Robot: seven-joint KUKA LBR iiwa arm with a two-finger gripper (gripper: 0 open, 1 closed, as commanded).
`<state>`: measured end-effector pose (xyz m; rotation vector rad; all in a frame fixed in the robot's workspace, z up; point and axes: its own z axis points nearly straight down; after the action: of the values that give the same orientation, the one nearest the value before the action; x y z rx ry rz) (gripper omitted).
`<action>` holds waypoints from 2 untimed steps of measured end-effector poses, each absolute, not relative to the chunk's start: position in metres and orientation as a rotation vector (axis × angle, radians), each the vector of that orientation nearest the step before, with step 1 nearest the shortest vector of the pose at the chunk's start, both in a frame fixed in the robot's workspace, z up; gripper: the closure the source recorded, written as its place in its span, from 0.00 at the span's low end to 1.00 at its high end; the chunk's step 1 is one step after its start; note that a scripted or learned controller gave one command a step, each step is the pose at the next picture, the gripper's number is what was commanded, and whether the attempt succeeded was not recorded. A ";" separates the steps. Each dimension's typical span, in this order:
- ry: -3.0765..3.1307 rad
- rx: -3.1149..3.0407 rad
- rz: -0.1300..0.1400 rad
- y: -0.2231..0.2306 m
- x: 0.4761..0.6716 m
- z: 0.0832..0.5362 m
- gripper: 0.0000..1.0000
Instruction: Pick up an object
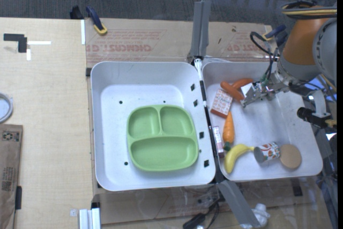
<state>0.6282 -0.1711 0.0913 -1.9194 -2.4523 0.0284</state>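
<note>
Blue-and-yellow clamp [96, 21] at bench edge

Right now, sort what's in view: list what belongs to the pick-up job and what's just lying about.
Job in hand:
- gripper
- orange-red toy beside the gripper
- small box
- carrot
- banana
- can
- tan disc
- right bin

Lying about:
- green divided plate
- left bin
- tape roll
- blue-and-yellow clamp

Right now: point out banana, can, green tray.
banana [234, 155], camera view, middle of its curved body.
can [267, 152], camera view, its labelled side.
green tray [162, 153], camera view, floor of its large compartment.
</note>
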 end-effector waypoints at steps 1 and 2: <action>-2.471 -1.927 0.023 -0.173 0.632 0.100 1.00; -2.471 -1.927 0.024 -0.173 0.632 0.100 0.00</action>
<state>0.6317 -0.1727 0.0999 -1.9265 -2.4710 0.0237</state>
